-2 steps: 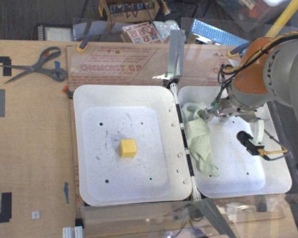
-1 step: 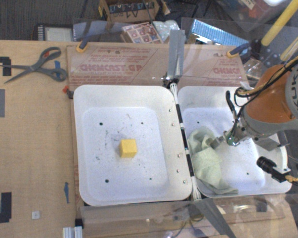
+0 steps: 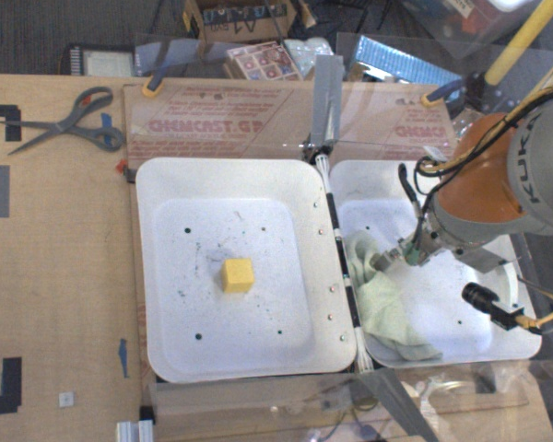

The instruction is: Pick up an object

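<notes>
Two white bins side by side on the bench. Left bin [image 3: 166, 201]: a small yellow block [image 3: 239, 275] sits alone near the middle of the floor, a little toward the near side. Roughly cube-shaped, so no real long axis; it lies flat, edges turned slightly off the bin walls. Dark specks and a few small holes dot the floor around it.

Right bin [image 3: 378, 187]: a pale green cloth [image 3: 380, 304] lies crumpled along the left wall. Its long axis runs from the far end near the divider toward the near right corner, where it bunches up against the bin's front edge.

The arm [image 3: 498, 178] comes in from the right over the right bin, orange band uppermost. The gripper [image 3: 387, 261] is down at the far end of the cloth, touching or just above it. Tip is small and partly hidden by the wrist; cannot tell how far apart it stands or whether any cloth is caught in it.

Outside the bins: scissors [image 3: 74, 122] with grey handles on the bench at far left, blades pointing left and toward the viewer.
</notes>
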`<state>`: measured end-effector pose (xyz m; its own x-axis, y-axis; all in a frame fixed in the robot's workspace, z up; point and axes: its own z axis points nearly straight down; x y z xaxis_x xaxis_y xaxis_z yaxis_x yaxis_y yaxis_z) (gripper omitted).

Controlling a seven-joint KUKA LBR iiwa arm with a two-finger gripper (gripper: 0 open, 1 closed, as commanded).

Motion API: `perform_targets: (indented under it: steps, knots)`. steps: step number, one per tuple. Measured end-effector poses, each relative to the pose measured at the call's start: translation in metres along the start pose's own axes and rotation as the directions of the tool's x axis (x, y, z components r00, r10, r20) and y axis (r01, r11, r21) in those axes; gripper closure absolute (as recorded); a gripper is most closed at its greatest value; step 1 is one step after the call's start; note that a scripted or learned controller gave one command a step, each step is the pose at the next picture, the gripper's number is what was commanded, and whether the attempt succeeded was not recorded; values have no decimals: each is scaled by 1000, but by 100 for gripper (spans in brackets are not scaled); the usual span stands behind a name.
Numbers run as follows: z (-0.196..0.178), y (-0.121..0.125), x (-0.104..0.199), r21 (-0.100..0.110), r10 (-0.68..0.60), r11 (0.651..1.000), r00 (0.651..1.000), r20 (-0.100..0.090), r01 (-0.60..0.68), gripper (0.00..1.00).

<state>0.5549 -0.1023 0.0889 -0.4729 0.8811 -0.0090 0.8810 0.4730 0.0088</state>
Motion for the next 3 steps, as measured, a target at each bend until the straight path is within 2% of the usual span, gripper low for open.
perform_targets:
  steps: [1,2,3]
  knots:
    - [-11,1,0,-5,2,1000,1000,1,-2,100]
    - [-96,36,-6,8,137,991,991,-6,-136,100]
    - [-96,53,52,12,208,978,978,-8,-207,100]
